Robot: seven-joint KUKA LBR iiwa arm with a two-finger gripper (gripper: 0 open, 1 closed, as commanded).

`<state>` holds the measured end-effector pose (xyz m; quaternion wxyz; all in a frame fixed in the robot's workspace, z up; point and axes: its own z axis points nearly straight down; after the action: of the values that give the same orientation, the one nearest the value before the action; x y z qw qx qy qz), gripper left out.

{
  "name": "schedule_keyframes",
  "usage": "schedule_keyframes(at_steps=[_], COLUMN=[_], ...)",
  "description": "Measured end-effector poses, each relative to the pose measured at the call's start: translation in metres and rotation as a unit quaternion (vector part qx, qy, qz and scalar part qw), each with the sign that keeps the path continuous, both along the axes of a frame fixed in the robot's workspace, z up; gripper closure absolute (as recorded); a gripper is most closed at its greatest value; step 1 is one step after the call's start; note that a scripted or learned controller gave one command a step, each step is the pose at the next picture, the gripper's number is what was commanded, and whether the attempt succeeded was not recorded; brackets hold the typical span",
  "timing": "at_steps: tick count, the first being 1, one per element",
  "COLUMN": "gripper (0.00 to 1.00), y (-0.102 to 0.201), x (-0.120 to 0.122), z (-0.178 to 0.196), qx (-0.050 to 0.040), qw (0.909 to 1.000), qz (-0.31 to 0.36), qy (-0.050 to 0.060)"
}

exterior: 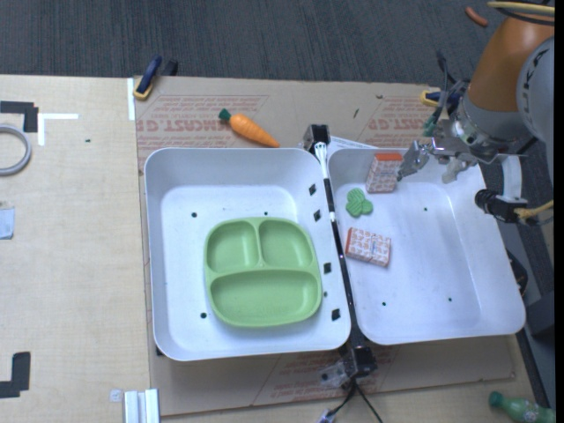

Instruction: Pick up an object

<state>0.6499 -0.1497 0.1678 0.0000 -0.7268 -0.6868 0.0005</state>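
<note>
end effector (429, 157): over right bin's (458, 320) far rim, grip state can't tell | target: pink packet (384, 174) just left of it, touching that rim, long axis running nearward | green toy (358, 204), second packet (368, 247) lie nearer, farther off

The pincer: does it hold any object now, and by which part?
Nothing is held. The pincer hangs over the right bin's far edge, beside the pink box, with nothing between its fingers.
</note>
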Motion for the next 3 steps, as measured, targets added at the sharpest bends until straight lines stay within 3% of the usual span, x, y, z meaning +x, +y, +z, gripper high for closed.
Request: schedule_keyframes(at_steps=[1,2,3], gripper=[0.00,0.00,1.00], y=[0.049,0.057,0.056], x=[0.009,0.009,0.009], z=[-0.063,-0.075,-0.065], qx=[0.0000,0.0001,-0.0002], qw=[0.9989,0.9999,0.9999], qz=[0.048,0.011,0.011], qy=[0.000,0.000,-0.001])
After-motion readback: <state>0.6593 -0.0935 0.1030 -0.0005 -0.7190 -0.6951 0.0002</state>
